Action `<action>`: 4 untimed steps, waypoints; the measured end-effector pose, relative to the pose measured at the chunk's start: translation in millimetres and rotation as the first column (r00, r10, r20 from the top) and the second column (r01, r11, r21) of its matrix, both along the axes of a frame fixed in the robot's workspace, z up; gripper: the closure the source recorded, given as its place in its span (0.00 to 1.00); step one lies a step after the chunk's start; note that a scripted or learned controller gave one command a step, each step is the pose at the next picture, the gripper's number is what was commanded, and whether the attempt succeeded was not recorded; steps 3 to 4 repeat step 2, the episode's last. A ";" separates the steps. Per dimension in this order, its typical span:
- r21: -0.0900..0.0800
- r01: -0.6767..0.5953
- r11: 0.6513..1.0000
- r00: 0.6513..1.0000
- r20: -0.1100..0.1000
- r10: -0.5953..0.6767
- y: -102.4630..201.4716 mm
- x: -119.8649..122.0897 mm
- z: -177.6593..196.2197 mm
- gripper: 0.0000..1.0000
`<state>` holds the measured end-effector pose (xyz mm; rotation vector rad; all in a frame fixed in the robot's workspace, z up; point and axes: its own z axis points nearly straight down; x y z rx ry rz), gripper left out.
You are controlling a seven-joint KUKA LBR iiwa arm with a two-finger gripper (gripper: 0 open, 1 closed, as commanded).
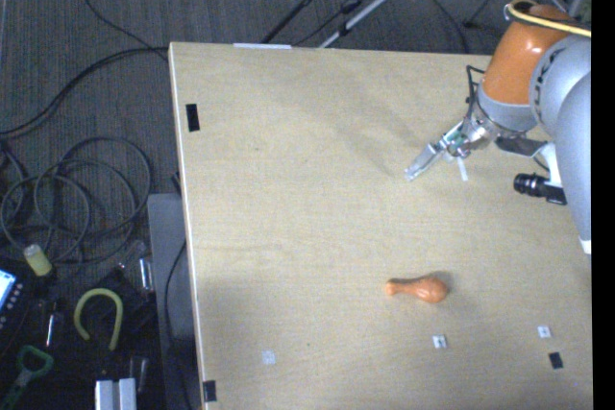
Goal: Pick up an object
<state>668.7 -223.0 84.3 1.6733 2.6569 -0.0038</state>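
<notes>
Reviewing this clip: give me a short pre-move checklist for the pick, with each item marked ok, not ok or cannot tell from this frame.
1. Target in view: the orange pear-shaped object lies on the tan board, unobstructed. Ok.
2. Gripper over the target: it hangs toward the board's upper right, well apart from the object. Not ok.
3. Object between the jaws: nothing seen there. Not ok.
4. Jaws open wide enough: too small and blurred. Cannot tell.
5. Path from gripper to object: bare board between them. Ok.
6. Object's lie: on its side, narrow end pointing left. Ok.
</notes>
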 end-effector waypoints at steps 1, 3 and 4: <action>-0.004 -0.001 1.000 1.000 0.001 0.001 0.4 0.7 10.1 1.00; 0.001 -0.027 1.000 1.000 0.002 0.027 46.3 0.5 82.4 1.00; 0.001 -0.027 1.000 1.000 0.002 0.027 46.3 0.5 82.4 1.00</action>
